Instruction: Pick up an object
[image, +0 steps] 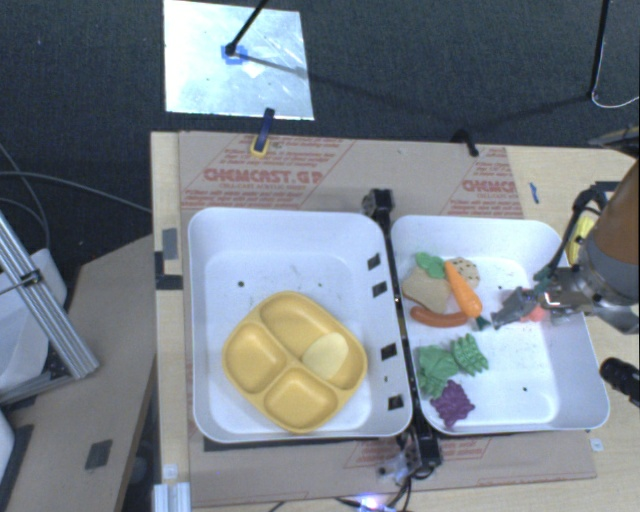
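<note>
One sausage (438, 317) just left of jaws, carrot (462, 289) above

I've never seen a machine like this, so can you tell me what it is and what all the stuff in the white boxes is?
It is a robot arm, grey with an orange band, reaching in from the right. One camera looks down from above. At its tip is a pincer for grabbing things. The left bin holds a yellow tray with sections. The right bin holds toy food: an orange carrot, a sausage, green leaves and purple grapes. The pincer hovers beside the carrot and sausage. I cannot see anything held.
</note>
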